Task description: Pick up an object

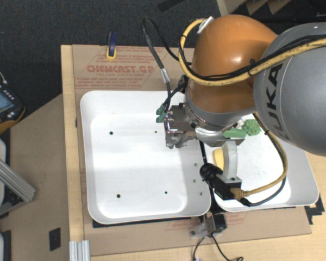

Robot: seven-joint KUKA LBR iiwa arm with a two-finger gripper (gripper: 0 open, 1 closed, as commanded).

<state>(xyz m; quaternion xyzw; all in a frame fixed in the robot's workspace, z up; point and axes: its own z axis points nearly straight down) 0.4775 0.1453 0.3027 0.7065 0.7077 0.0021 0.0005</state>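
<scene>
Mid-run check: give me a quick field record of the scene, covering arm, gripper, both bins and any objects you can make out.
arm: grey with orange band, reaching in from the right, over the seam between the bins
gripper: low over the left bin's right edge; finger state cannot be told
held object: none visible
left bin: white, small dark dots on its floor
right bin: largely hidden by the arm
green object: in the right bin, partly under the arm
yellow object: in the right bin, behind a white part of the wrist
cable: yellow, looping over the right bin
</scene>
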